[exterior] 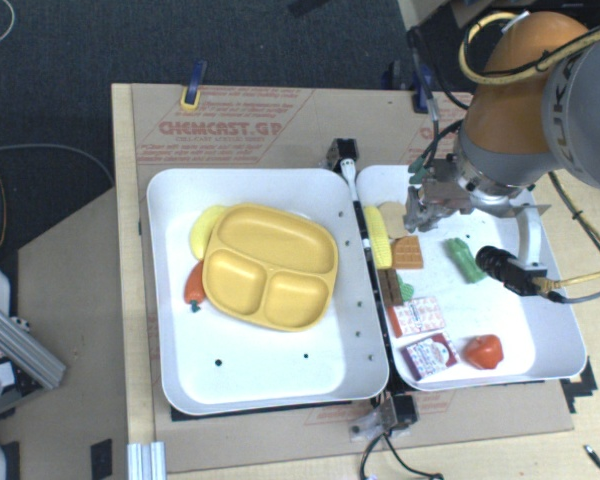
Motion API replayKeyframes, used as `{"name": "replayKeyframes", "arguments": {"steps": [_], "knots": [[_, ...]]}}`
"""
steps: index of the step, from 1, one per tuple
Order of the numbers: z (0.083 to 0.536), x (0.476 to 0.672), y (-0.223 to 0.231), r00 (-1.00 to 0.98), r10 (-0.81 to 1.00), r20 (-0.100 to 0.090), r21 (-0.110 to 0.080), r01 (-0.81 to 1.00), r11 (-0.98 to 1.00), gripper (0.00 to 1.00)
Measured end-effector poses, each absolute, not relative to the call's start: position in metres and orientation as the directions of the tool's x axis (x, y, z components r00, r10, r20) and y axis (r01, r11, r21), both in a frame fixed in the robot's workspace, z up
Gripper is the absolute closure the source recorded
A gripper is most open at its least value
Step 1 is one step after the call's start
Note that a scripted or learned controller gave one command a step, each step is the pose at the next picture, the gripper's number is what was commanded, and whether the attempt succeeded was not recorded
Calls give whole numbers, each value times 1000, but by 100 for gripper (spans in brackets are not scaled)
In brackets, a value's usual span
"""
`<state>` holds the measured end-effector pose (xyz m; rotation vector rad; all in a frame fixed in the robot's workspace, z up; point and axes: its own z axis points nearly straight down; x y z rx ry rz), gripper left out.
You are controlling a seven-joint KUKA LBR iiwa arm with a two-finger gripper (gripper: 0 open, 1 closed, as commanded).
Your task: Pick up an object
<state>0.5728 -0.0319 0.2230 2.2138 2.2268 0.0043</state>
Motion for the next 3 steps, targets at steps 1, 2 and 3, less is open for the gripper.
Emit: {"name": "replayKeyframes", "arguments": {"steps": [1, 2, 3], "knots": [[233, 584, 26, -7, 1000, 2, 4, 1000, 7, 100], [225, 586, 54, -4, 1000, 1, 0, 1000, 4, 100], [214, 597, 53, -2, 1000, -1, 2, 1000, 2, 100]]}}
